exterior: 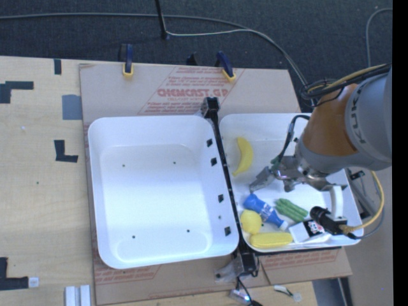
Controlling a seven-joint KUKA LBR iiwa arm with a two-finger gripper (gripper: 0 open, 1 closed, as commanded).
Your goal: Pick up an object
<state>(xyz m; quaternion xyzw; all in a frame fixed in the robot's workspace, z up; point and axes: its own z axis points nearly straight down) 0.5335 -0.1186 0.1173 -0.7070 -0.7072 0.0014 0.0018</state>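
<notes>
In the right bin (pixel 268 125) lie a yellow banana (pixel 243 155), a blue bottle-like object (pixel 263 211), a yellow ball (pixel 250 222), a yellow oblong piece (pixel 271 239), a green ribbed item (pixel 292 209) and a small black, white and red item (pixel 312 229). My gripper (pixel 272 183) hangs over the middle of this bin, just above the blue object and to the right of the banana. Its fingers are spread open with nothing between them.
The left bin (pixel 102 171) sits beside the right one, split from it by a black-clipped divider (pixel 220 171). Both stand on a cardboard sheet (pixel 185 91) clamped at the back. A white part (pixel 336 204) and cables hang off the arm at the right bin's edge.
</notes>
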